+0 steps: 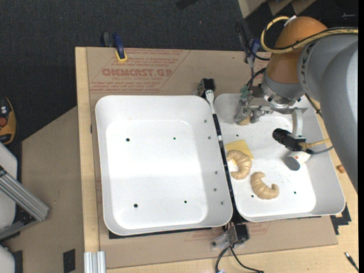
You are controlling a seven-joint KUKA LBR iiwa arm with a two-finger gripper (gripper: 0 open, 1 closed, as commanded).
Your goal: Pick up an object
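Two croissant-shaped items are noted in the right bin. The lower croissant lies alone on bare floor. The upper croissant is found by the bin's left wall, overlapping a yellow slab.

- Handling: both are judged light and possibly soft. The curved, ridged skin is likely to slip.
- Hold: best taken across the thick middle, not the tapering ends. The lower one is favoured, being clear on all sides.

The gripper is seen at the bin's far left corner, well apart from both. Whether it is open or closed cannot be told. The left bin lies alongside.

arm cut off, right bin corner hidden
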